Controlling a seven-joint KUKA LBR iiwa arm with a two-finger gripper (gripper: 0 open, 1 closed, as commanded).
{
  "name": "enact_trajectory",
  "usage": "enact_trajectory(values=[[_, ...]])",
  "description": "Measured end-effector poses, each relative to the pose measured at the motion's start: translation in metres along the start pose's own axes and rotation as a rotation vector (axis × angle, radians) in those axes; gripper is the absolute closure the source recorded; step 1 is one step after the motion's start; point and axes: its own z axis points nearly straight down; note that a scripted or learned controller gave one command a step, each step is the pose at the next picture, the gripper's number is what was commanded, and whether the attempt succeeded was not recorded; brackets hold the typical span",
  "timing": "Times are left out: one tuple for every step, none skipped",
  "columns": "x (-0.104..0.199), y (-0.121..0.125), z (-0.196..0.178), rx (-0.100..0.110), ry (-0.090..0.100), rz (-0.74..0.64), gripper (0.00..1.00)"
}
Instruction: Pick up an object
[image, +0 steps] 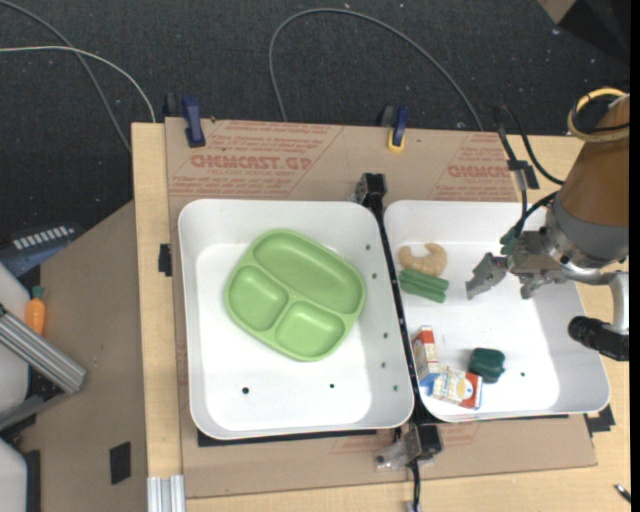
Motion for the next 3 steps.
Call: enact_trajectory(values=[[0.026, 0.009, -0.047, -0.005, -0.001, -0.002, 0.0], [0.064, 0.013, -0.099, -0.005, 0.0, -0.004, 0.0], [0.086, 0.028, -0.131, -0.003, 0.0, -0.002, 0.0]])
